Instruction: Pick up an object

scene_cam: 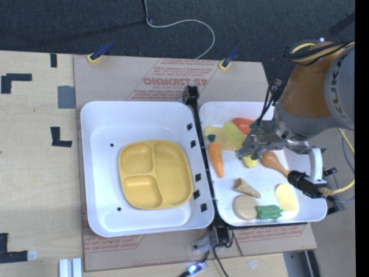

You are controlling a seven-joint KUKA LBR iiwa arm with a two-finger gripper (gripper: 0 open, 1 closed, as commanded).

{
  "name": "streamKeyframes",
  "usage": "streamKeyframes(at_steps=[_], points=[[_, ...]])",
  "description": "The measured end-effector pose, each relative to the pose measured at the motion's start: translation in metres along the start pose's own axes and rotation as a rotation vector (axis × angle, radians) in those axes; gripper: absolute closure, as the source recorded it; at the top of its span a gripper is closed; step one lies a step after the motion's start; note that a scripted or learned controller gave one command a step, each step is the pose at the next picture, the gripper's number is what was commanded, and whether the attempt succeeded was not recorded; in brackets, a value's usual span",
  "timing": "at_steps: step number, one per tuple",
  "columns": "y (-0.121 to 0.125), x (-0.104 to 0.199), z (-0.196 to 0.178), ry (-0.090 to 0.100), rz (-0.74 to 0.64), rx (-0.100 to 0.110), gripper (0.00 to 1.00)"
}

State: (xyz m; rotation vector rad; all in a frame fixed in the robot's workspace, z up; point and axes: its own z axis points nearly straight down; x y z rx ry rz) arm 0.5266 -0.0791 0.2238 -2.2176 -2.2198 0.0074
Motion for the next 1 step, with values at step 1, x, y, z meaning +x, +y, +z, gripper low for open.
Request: streamKeyframes(at_steps=[1], points=[[-0.0012, 0.0011, 0.0071, 0.0, 0.0, 0.0, 1.0]])
